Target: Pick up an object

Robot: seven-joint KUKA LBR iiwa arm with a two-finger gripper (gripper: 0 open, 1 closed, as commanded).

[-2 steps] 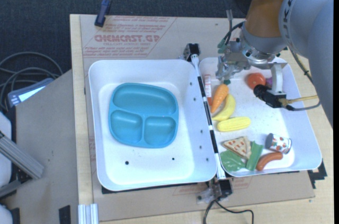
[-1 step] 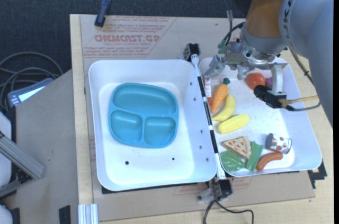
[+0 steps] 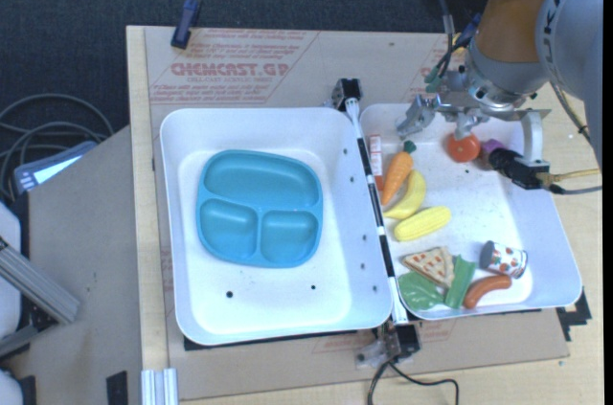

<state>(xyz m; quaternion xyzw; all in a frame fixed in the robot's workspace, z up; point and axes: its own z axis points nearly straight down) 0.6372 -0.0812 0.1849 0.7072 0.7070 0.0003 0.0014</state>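
On the desk [image 3: 239, 73], the left bin [image 3: 182, 231] holds a blue divided plate [image 3: 259, 207], lying flat near its middle. Right of that plate, across the seam where the two bins meet, the right bin [image 3: 551, 245] carries the toy food. Nearest the seam is a carrot [image 3: 397, 173], tilted, with a banana [image 3: 412, 195] just beside it and a yellow corn cob [image 3: 422, 222] touching the banana's lower end. Further from the plate and toward the bin's near edge lie a pizza slice [image 3: 430, 264], a green leaf piece [image 3: 419, 291], a green pod [image 3: 460, 279] and a sausage [image 3: 487, 288], all crowded together, with a small white and dark cup-like item [image 3: 503, 258] just past them. At the far end of the right bin, a red tomato [image 3: 464, 147] sits beneath the arm's wrist, with a purple piece [image 3: 490, 147] beside it. The pincer [image 3: 450, 121] hangs over that far end, just above the tomato; its metal parts blur together here, so whether it is released or clenched cannot be told, and the tomato may be only near it.
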